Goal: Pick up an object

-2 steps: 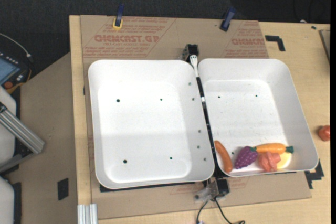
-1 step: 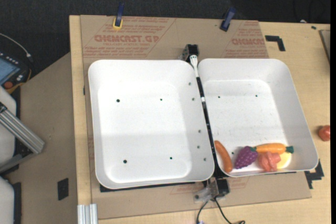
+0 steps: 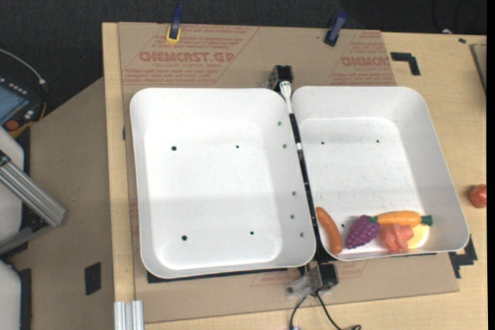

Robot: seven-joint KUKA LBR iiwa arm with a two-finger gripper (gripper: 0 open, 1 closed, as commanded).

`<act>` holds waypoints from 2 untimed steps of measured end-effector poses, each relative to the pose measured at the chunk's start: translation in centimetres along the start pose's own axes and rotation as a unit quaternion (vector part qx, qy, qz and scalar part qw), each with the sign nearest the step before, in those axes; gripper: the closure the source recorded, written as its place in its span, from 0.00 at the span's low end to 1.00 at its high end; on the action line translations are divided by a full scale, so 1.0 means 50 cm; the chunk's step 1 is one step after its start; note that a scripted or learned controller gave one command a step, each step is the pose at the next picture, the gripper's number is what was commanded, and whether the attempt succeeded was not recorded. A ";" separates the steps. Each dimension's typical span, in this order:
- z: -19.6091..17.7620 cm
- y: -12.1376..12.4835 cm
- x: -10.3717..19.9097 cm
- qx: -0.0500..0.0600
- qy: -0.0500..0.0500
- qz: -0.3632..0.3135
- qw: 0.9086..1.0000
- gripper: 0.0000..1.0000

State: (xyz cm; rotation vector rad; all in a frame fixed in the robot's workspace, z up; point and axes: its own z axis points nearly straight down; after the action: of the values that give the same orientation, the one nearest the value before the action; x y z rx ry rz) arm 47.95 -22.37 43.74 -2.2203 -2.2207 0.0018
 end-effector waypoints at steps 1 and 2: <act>0.004 0.000 0.036 0.000 0.000 -0.001 1.000 1.00; 0.008 0.000 -0.002 -0.002 -0.001 0.001 1.000 1.00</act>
State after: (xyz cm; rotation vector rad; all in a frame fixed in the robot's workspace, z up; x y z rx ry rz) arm 47.94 -22.49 43.34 -2.2250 -2.2218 0.0007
